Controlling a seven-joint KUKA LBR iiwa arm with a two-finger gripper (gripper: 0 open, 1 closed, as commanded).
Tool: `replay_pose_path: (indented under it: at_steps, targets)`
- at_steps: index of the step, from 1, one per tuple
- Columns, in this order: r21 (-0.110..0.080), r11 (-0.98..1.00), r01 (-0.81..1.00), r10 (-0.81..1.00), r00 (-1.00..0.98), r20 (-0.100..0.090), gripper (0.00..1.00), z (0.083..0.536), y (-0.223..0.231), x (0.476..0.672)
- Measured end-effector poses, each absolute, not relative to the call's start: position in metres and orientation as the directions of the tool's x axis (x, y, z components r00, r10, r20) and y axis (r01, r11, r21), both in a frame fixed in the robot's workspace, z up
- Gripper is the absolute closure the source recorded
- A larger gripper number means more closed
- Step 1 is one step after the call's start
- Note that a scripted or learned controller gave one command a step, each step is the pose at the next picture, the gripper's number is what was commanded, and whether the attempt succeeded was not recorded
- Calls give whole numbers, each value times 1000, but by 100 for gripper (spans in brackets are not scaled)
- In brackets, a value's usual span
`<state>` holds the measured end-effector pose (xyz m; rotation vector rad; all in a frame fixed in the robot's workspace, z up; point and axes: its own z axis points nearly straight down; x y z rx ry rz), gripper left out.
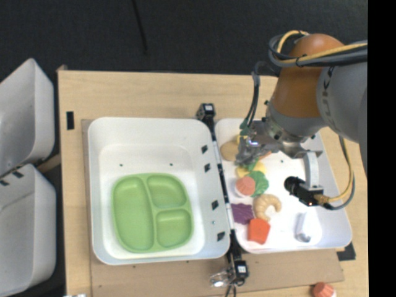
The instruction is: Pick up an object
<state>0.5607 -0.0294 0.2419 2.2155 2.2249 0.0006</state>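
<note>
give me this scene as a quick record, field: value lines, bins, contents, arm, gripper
left bin: white bin holding a green divided plate
right bin: white bin holding a cluster of toy food
contents right: pink round piece, green leafy piece, croissant, purple piece, orange-red block, small grey item
arm: reaches in from the right, over the right bin's far end
gripper: gripper low over the food cluster; open or shut cannot be told
outside bins: small orange object on the bench's near edge
</note>
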Motion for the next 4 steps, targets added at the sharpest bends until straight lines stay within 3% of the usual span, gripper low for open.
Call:
replay_pose_path:
  at_steps: [1,2,4]
  targets:
    - [2,3,1000,1000,-3,-2,100,235,-1,569]
    - [-1,-1,1000,1000,1,-2,100,234,-2,557]
    - [1,4,1000,1000,-4,0,100,248,6,565]
